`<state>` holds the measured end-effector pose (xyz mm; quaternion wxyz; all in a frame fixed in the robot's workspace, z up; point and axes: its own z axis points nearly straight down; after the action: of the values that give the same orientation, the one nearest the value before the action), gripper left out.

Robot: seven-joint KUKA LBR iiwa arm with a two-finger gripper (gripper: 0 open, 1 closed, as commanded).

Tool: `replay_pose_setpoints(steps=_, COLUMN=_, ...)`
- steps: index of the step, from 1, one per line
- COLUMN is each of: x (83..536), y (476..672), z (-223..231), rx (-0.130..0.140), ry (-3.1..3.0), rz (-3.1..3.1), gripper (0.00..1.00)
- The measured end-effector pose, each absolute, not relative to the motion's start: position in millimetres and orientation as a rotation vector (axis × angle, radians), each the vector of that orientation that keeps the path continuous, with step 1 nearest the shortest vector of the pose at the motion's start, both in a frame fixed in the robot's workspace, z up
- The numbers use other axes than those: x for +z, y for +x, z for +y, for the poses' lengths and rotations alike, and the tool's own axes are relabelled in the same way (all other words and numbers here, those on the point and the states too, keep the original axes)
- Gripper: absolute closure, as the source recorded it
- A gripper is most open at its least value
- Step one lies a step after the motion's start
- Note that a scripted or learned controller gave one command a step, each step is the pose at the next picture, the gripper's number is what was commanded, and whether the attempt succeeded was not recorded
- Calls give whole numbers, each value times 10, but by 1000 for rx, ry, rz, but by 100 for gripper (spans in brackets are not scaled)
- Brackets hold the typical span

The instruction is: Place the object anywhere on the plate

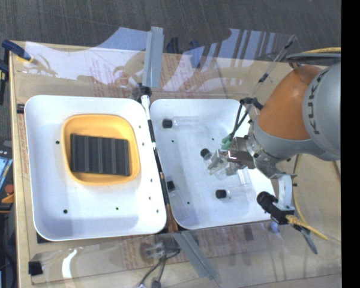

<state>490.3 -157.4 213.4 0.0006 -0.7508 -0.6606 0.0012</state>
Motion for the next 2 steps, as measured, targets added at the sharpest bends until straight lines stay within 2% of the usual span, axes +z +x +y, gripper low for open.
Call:
replay_pose_setpoints(steps=1, x=2567, y=5437, z=-1119, rx=3, ry=-2274, rz=-2163, gripper=100)
replay_pose_setpoints(steps=2, x=2288, y=5869, z=-968, rx=4, ry=-2238, rz=-2200, gripper=100)
